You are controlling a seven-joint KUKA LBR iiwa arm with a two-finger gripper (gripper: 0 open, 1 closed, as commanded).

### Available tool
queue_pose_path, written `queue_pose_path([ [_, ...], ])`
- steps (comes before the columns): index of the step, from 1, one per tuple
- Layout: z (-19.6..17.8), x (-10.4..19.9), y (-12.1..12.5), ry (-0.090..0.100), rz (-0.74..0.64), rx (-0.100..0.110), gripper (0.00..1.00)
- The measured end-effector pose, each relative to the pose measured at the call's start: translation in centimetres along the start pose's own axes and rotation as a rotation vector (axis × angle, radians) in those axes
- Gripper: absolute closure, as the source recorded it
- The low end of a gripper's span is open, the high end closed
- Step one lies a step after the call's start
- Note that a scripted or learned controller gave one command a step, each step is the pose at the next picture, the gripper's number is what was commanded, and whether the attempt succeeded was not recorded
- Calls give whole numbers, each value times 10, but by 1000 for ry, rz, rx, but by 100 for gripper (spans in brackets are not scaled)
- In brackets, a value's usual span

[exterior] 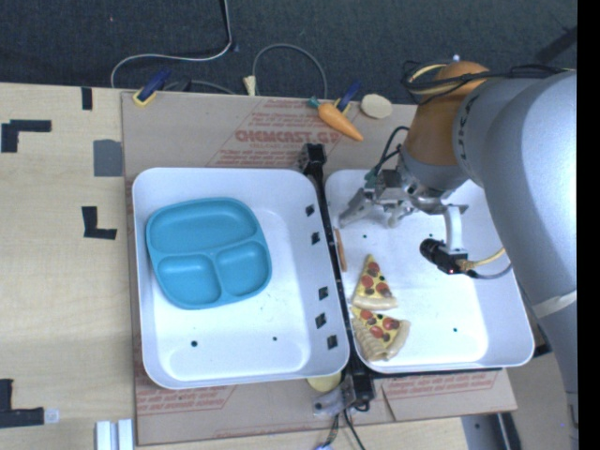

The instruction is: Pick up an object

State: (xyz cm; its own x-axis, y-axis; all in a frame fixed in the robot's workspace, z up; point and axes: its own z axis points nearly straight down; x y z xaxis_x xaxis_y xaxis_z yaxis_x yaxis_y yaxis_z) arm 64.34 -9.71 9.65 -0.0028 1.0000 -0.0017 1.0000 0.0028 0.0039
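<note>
In the right bin lie two toy pizza slices: one near the middle-left, the other just below it toward the front. A thin brown stick lies along that bin's left wall. My gripper hangs over the back-left part of the right bin, above and behind the upper pizza slice. Its silver fingers stand apart and open, with nothing between them. A blue divided plate rests in the left bin.
A toy carrot and a beige piece lie on the cardboard behind the bins. A yellow object peeks out at the front between the bins. A black cable end hangs over the right bin by the arm.
</note>
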Motion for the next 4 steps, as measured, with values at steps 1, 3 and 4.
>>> queue_pose_path([
  [1, -94, 35, -86, 5, 0, 2, 0],
  [3, -88, 37, -91, 2, 3, 6, 0],
  [4, 7, -1, -98, 1, 6, 14, 0],
])
